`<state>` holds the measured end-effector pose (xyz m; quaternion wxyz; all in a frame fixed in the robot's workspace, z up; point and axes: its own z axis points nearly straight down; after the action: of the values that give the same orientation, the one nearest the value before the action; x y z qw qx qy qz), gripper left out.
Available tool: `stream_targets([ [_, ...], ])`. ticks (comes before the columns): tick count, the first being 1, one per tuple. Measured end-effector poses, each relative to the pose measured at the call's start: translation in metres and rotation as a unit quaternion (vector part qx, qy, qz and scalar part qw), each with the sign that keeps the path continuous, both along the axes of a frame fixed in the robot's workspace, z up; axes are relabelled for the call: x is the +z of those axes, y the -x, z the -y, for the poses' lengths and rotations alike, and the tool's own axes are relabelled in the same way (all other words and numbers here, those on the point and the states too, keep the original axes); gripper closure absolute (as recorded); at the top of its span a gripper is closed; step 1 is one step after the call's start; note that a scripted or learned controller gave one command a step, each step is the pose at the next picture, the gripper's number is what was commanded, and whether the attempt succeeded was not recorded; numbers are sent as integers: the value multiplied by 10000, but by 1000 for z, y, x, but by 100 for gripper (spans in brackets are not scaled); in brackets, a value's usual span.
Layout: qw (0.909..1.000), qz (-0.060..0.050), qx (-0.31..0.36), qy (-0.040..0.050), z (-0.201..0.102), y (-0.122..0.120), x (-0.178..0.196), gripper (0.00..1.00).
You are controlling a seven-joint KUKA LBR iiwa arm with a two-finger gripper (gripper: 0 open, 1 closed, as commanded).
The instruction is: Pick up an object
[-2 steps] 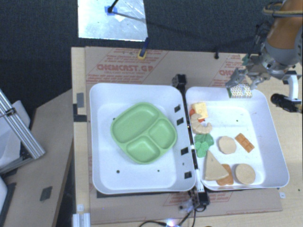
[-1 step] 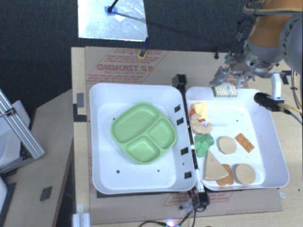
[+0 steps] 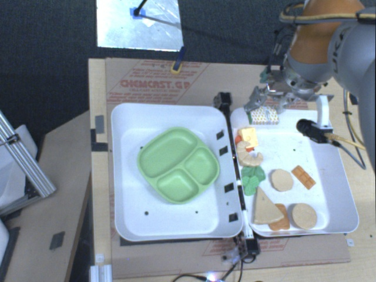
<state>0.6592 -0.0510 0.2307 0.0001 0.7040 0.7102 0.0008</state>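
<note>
Overhead, the tool is hanging at the far left corner of the right bin, directly above a patterned block. Whether the tool is apart, together or clamped on anything cannot be told from this angle.

Red printing is showing on the brown board lying under both bins. The clearest line seems to be reading "CHEMCAST GP", and the smaller lines below it are too fine to read. None of the objects is showing a readable label.

Two white bins are sitting side by side. The left bin is carrying one green divided plate with three compartments, lying near its middle.

The right bin is carrying nine loose pieces:
- The patterned block is lying in the far left corner.
- One yellow block, one white and orange piece and one green leafy piece are running down the left edge.
- One round tan disc and one orange cracker are resting near the middle.
- One tan wedge, one small orange piece touching it, and a second tan disc are lying along the near edge.
</note>
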Motion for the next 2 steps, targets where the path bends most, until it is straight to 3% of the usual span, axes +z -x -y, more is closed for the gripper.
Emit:
stream_targets([
  [2,10000,5,7,-6,-109,2,-2,100],
])
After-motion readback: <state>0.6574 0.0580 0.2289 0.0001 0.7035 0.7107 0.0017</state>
